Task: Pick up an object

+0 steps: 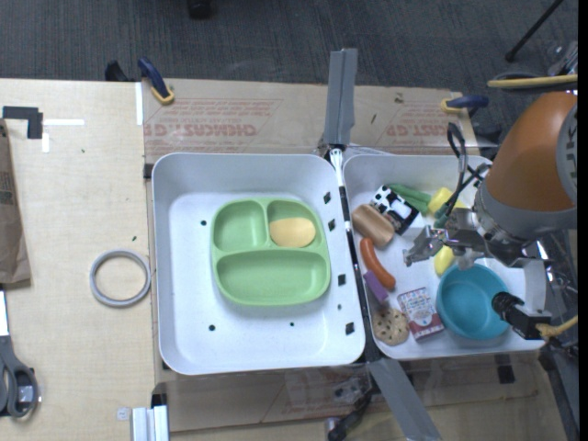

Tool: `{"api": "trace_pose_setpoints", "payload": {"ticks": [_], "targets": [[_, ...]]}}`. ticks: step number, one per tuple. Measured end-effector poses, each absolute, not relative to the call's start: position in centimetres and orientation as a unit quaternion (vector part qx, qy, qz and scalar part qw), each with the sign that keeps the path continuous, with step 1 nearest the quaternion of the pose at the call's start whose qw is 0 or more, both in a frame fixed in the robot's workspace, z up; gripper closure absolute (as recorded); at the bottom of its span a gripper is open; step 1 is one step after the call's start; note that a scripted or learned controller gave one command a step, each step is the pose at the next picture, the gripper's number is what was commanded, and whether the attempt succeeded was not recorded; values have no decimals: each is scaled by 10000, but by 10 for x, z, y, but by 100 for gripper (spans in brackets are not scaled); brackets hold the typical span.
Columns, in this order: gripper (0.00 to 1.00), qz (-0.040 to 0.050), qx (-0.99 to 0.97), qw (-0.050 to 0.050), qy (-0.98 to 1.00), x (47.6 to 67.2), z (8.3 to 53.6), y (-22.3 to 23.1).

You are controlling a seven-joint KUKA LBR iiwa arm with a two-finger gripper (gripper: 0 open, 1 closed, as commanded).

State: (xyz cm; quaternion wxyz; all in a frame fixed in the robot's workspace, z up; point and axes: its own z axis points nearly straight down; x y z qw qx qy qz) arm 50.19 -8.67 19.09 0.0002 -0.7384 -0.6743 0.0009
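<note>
Looking down: a wooden desk carries two shallow white bins side by side, left bin and right bin.
Arm: grey with an orange band, reaching in from the right and hanging over the right bin, where the loose objects lie, so that is likely where a pick is meant.
Jaws: the gripper points left over the middle of the right bin; its metal tips seem slightly parted with nothing between them, though the view is too small to be sure.
Nearest candidates: a hot dog bun and a red sausage lie just left of the tips; a black-and-white toy lies just above them.
Other right-bin items: a blue bowl sits just below the gripper, a cookie and a small red-and-white packet rest near the front wall, a green piece lies at the back.
Left bin: a green divided tray sits in its middle, with a yellow object in its upper-right compartment.
Desk extras: a grey ring lies well left of both bins.
Task progress: nothing lifted yet, judging by the bare tips.
</note>
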Motion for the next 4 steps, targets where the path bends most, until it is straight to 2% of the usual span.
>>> {"api": "trace_pose_setpoints", "payload": {"ticks": [1,2,3,4], "targets": [[100,17,-7378,2,-6750,503,199,-87],[0,18,-7378,2,-6750,503,199,-87],[0,13,-6256,21,-7802,504,109,-121],[0,10,-6976,18,-7165,485,91,-103]]}}
